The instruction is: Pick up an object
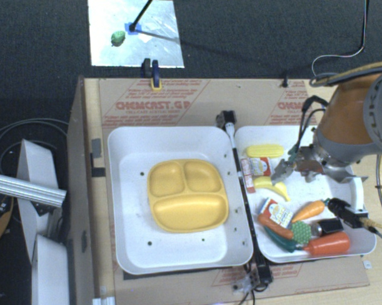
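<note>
Banana [275, 188] just below the gripper [285, 169], seemingly untouched

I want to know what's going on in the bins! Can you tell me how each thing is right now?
yellow plate: lying flat in the left bin, nothing on it.
left bin: holds the plate.
right bin: holds a pile of toy food.
banana: lying loose in the right bin.
carrot: lying loose on the pile.
gripper: over the right bin near the banana; nothing seen between its fingers.
</note>
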{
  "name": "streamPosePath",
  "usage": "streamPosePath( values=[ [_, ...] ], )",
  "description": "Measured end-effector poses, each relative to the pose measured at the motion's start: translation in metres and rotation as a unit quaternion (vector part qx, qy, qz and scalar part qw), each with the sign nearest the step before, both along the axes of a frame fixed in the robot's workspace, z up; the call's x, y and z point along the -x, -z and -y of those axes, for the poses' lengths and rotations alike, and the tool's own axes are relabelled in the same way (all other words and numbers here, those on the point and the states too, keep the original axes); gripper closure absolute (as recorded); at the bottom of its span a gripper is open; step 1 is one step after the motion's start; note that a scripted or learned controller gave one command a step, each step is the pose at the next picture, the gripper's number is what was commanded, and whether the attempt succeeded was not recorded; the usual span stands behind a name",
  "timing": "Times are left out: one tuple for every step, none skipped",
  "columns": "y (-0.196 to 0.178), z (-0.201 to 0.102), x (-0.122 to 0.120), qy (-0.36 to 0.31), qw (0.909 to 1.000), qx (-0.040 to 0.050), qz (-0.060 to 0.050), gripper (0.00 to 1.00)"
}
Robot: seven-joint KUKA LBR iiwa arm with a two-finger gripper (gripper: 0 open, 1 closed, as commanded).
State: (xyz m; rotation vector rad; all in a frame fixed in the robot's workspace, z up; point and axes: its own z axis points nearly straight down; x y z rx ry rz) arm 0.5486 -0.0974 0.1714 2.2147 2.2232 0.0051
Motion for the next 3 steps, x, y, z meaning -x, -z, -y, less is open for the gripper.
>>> streamPosePath(
  values=[
    [0.067,0.075,0.022,0.002,1.0000,0.0005,-0.003,0.00],
    [0.087,0.004,-0.030,0.000,1.0000,-0.0006,-0.002,0.00],
    [0.075,-0.005,-0.113,0.004,0.9998,-0.0019,-0.017,0.00]
  ],
)
